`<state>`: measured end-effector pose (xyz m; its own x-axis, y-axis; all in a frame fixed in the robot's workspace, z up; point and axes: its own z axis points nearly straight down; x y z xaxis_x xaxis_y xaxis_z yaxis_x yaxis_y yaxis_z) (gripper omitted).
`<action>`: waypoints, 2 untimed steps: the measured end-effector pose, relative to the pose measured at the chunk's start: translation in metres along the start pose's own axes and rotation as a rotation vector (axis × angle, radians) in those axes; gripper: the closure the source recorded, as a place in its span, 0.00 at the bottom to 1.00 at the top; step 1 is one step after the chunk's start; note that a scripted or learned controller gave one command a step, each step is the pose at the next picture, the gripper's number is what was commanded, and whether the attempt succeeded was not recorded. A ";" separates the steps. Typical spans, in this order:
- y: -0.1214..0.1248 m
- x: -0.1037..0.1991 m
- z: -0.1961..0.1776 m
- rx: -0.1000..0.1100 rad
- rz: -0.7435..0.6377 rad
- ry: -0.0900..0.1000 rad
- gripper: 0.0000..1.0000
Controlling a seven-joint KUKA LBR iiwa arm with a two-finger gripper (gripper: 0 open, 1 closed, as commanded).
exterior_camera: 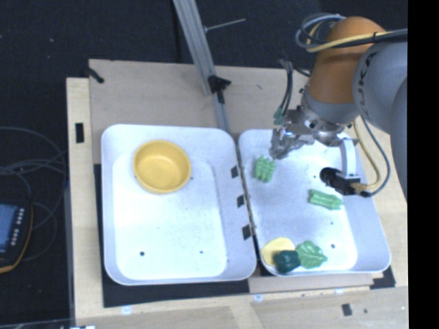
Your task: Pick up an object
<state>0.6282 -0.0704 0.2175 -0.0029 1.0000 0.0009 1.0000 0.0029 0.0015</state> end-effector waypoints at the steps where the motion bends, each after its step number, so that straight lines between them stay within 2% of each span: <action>1: -0.019 0.048 0.003 0.001 0.000 0.000 1.00; 2: -0.021 0.099 0.000 0.001 -0.001 0.000 1.00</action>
<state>0.6068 0.0281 0.2171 -0.0034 1.0000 0.0014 1.0000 0.0034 0.0006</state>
